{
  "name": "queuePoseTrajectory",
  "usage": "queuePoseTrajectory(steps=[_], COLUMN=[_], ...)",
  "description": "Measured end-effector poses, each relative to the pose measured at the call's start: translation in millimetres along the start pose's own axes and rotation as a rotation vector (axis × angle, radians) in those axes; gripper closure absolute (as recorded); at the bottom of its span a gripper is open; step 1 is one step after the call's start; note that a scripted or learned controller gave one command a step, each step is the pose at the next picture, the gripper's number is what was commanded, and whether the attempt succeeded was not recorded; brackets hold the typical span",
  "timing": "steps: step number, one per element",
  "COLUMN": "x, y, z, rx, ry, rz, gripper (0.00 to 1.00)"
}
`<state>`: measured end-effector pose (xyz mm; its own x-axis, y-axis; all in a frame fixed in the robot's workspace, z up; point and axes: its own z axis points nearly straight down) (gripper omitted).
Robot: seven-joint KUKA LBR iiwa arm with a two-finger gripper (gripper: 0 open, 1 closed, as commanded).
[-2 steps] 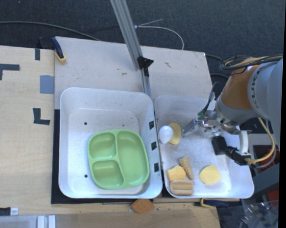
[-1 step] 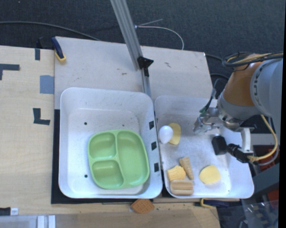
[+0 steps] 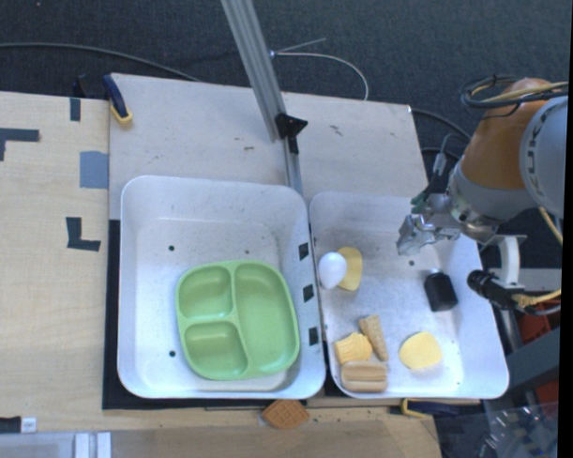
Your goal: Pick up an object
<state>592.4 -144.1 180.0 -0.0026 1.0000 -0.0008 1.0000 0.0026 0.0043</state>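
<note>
The right bin [image 3: 469, 380] holds a white egg-shaped piece [image 3: 332, 269] against a yellow piece [image 3: 352, 269], a tan cone [image 3: 374, 336], a yellow corn-like piece [image 3: 353, 348], a tan bun [image 3: 363, 375], a yellow round piece [image 3: 420, 351] and a small black block [image 3: 441, 292]. My gripper [image 3: 417, 237] hangs over the upper right part of this bin, above and left of the black block. Nothing shows between its fingers.
The left bin [image 3: 140, 265] holds a green divided plate [image 3: 236, 318]. A slanted metal pole [image 3: 259, 63] reaches down to the bins' shared corner. A brown waffle-like piece [image 3: 284, 414] lies on the bench in front of the bins. Cables run behind the bench.
</note>
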Motion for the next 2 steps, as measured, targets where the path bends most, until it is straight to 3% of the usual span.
queuePoseTrajectory(steps=[1,2], x=[0,50], y=[1,-8], z=[-44,-54], rx=[0.001,0.005], ry=[0.000,0.003], rz=[0.001,-0.004], gripper=[1.00,1.00])
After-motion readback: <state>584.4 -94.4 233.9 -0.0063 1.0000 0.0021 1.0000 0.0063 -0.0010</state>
